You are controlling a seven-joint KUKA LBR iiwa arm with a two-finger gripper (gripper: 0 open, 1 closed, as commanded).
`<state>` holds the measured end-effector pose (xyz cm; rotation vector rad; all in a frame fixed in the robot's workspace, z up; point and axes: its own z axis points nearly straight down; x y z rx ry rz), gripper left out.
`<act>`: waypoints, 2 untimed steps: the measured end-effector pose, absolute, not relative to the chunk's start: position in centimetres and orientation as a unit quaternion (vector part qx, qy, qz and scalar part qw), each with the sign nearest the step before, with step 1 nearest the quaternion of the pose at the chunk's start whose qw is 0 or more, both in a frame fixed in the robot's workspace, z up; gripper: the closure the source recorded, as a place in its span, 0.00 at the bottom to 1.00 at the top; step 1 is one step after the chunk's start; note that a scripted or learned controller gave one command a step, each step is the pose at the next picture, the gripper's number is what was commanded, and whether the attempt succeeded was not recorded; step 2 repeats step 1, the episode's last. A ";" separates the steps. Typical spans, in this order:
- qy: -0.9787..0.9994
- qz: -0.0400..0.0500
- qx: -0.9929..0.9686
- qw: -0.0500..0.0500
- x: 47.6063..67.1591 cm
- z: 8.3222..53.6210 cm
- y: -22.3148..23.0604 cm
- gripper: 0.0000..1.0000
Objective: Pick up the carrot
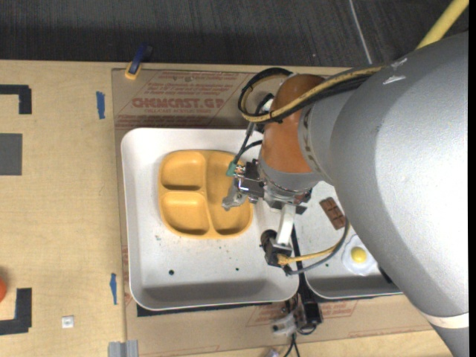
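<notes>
We cannot tell where the carrot lies; nothing we can make out in either bin has its shape. The gripper (pixel 239 193) hangs over the right edge of the yellow divided plate (pixel 186 192), and we cannot tell whether the claw is wide, narrow or holding anything. The plate sits in the left bin (pixel 141 222). The arm (pixel 401 162) covers much of what lies right of the plate. Right of the plate, past the gripper, we see a small brown bar (pixel 332 213), and further right and lower a fried egg (pixel 359 256) in the right bin (pixel 349 288). Far left of the plate, on the bench (pixel 59 199), an orange-red shape (pixel 2 290) is cut off by the picture's edge, too little to name.
</notes>
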<state>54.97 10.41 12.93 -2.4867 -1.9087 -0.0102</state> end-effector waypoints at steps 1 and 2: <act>-0.603 0.012 -0.798 0.000 54.6 13.8 8.8 1.00; -0.603 0.012 -0.798 0.000 54.6 13.8 8.8 1.00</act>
